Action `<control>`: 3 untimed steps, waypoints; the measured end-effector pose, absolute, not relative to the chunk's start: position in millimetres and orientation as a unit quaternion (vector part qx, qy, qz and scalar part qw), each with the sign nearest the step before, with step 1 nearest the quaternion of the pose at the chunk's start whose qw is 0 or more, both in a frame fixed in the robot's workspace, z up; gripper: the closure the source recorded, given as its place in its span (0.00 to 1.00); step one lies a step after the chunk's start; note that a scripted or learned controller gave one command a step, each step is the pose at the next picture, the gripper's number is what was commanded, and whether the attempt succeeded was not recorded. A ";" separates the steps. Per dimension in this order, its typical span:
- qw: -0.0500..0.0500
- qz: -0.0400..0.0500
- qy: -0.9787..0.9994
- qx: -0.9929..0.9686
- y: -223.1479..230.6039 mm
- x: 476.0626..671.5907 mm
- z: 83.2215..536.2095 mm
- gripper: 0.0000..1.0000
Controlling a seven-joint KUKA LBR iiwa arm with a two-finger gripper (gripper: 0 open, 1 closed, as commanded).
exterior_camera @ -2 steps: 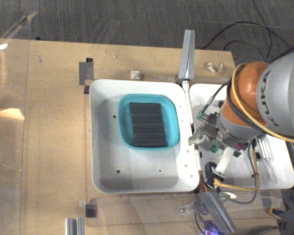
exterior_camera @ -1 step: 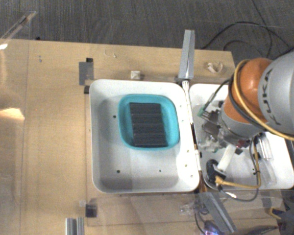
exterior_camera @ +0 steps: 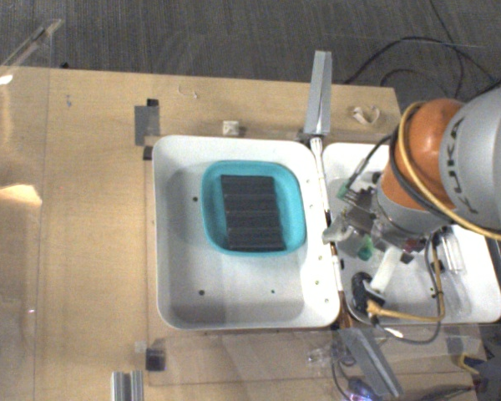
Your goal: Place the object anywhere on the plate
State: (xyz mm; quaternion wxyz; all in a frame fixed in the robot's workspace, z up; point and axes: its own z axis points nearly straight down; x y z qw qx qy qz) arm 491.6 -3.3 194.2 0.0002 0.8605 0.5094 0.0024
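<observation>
Hovering low over the right bin (exterior_camera: 476, 299), the tool (exterior_camera: 356, 234), its grip state impossible to tell, risks reaching the turquoise plate (exterior_camera: 294, 207) in the left bin (exterior_camera: 171, 249) empty-handed.

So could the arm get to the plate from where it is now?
Probably yes. The plate lies open in the left bin, uncovered from above; the arm hangs over the right bin, with the low divider between.

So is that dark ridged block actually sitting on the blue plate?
Touching. The camera view shows the dark ridged block lying flat inside the blue plate, the plate's rim showing all around it.
</observation>
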 end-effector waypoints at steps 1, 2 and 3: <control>0.000 0.004 0.510 0.860 -3.1 493.5 204.5 1.00; 0.001 0.004 0.510 0.860 -3.2 493.6 204.6 0.00; 0.001 0.005 0.511 0.859 -3.1 495.4 214.9 1.00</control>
